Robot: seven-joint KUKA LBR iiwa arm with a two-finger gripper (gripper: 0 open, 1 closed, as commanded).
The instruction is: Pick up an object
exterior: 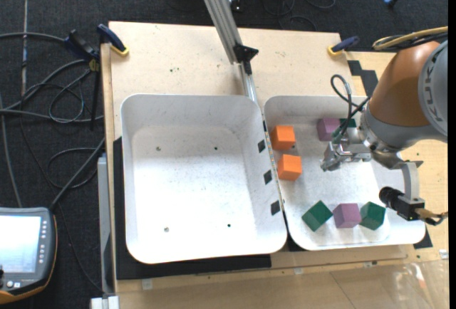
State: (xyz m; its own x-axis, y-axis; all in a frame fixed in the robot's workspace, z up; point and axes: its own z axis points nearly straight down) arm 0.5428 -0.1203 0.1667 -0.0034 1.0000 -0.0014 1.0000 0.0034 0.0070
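Note:
The right bin [399, 235] holds several blocks. Two orange blocks lie near its left wall, one [284, 136] just above the other [289, 166]. A purple block [328, 129] sits further back, partly behind the arm. Along the front are a green block [317, 216], a purple block [347, 215] and another green block [372, 216]. My gripper [335, 158] hangs over the middle of the right bin, to the right of the lower orange block and just in front of the back purple block. Nothing shows between its fingers.
The left bin [135, 129] stands beside the right one on the wooden bench. A slanted metal rail [217, 5] runs down to the divide between the bins. The grey and orange arm [406, 97] covers the right bin's far right side.

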